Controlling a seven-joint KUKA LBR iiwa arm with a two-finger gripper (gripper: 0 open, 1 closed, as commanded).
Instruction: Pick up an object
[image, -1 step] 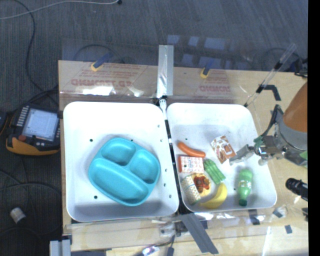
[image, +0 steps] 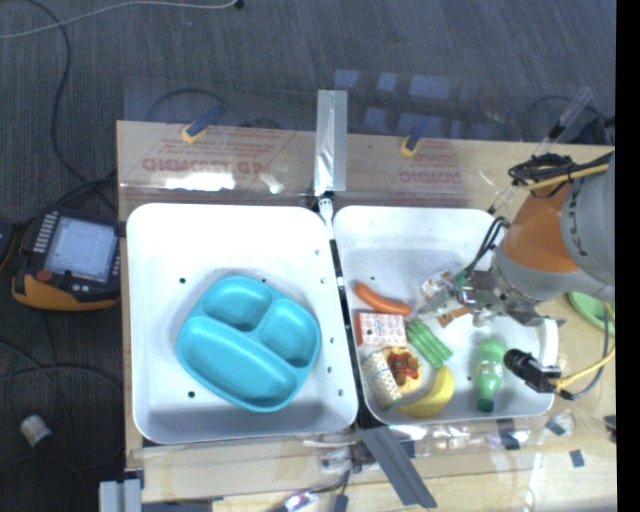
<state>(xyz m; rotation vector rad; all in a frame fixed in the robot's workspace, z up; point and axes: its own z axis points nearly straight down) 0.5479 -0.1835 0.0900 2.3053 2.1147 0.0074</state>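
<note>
The right bin (image: 420, 228) holds several small things: an orange carrot (image: 381, 298), a red-and-white packet (image: 381, 328), a green pod-like piece (image: 430, 342), a round item with red filling (image: 395, 368), a yellow banana (image: 432, 394) and a green bottle (image: 488, 372). My gripper (image: 450, 291) reaches in from the right, low over the bin's middle, just right of the carrot and above the green piece. Its metal parts blur together.
The left bin (image: 160, 250) holds a blue divided plate (image: 250, 340). A metal divider post (image: 330, 140) stands at the back between the bins. The arm's orange band (image: 535, 235) and cables hang over the right bin's right edge. A handheld pendant (image: 65, 262) lies on the floor at left.
</note>
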